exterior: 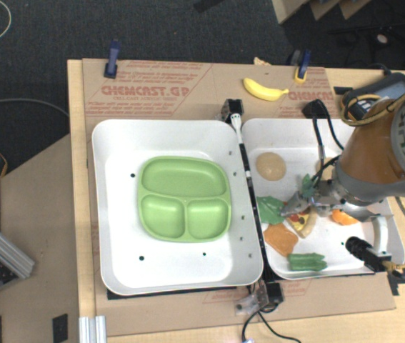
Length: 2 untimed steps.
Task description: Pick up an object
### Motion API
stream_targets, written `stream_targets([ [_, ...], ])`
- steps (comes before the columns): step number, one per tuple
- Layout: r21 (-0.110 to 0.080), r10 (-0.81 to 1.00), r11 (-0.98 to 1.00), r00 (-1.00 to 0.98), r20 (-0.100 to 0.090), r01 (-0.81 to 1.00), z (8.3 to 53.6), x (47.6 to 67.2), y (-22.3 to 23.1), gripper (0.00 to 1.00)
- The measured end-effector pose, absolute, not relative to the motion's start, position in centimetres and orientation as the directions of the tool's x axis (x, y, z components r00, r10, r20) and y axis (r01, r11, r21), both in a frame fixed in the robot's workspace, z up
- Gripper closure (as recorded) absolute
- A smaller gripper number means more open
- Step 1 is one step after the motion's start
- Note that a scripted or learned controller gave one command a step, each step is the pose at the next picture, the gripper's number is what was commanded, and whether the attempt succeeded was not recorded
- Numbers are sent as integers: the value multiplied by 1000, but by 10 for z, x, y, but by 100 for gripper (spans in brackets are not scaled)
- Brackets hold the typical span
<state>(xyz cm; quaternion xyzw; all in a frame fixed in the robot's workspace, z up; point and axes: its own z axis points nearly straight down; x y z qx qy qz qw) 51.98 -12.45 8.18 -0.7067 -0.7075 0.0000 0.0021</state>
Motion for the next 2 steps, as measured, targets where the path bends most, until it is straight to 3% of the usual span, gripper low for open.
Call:
stream_targets([
  [1,12,1000,-2,2,-4,1000,99,524,-129,100],
  [2,8,1000,9,-9,2,1000,190,509,-54,100],
])
